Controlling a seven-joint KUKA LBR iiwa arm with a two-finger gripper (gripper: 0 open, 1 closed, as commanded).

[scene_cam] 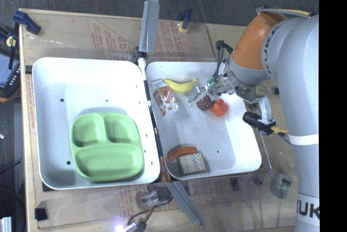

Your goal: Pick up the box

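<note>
Robot jaws, their opening unclear, hover right of the box, needing a leftward reach.

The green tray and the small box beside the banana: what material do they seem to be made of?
The green tray looks like moulded plastic with a matte finish: one even colour, rounded compartments, soft edges. The small box beside the banana appears to be printed cardboard, perhaps a carton: flat faces, straight edges, coloured print on white. Its finish is too small to judge.
</note>
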